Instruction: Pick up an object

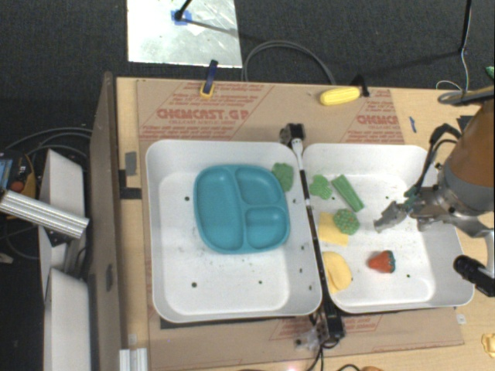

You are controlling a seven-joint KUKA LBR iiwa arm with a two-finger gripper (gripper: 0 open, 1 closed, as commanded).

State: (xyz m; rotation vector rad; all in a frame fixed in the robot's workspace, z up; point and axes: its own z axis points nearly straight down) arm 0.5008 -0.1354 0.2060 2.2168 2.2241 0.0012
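Cardboard-lined table (232,110) is seen bearing two white bins: the left bin (174,230) holds a blue divided plate (240,209), while toy foods are scattered in the right bin (433,284), namely a green stick (348,192), a green broccoli-like piece (346,222), yellow pieces (335,270) and a red strawberry-like toy (381,262). The gripper (389,217) is held low over the right bin, just right of the broccoli-like piece and above the strawberry-like toy; nothing is seen grasped, and whether the fingers are spread or clenched cannot be told. For a sound pick, an isolated target such as the strawberry-like toy would be best chosen, the fingers centred over it and lowered straight down before closing.
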